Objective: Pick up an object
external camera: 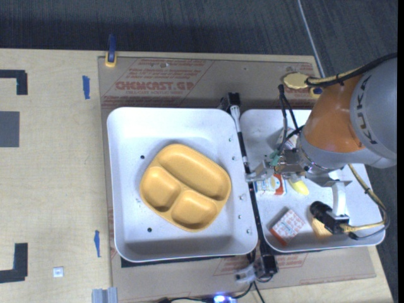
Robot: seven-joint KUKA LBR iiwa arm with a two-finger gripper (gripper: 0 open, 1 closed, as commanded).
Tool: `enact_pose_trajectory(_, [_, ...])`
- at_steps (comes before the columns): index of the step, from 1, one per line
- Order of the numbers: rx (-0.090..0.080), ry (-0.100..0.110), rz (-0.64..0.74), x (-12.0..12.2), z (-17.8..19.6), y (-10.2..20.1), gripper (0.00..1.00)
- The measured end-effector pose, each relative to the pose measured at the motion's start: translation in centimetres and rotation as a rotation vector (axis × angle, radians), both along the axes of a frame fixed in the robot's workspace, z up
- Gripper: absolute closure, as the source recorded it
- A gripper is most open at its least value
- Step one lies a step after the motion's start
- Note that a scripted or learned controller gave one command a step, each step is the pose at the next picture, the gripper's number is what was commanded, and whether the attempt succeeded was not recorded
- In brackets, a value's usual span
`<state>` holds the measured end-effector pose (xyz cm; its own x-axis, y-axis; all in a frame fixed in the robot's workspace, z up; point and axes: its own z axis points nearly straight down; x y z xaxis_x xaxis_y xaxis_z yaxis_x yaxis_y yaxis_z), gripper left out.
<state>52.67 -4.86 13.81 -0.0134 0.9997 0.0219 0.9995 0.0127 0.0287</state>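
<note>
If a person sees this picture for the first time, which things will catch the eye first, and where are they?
The big yellow tray with three hollows lies tilted in the middle of the left bin. The grey arm with its orange band reaches in from the right over the right bin, where a small red and white packet lies near the front edge.

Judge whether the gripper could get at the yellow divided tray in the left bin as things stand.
Probably yes. The yellow divided tray lies alone and uncovered in the left bin, while the gripper hangs over the right bin just across the shared edge.
</note>
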Motion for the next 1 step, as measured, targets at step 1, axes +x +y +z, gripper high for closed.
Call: enact_pose_trajectory(1, [0.002,-0.003,0.0,-0.06,-0.07,-0.11,0.0])
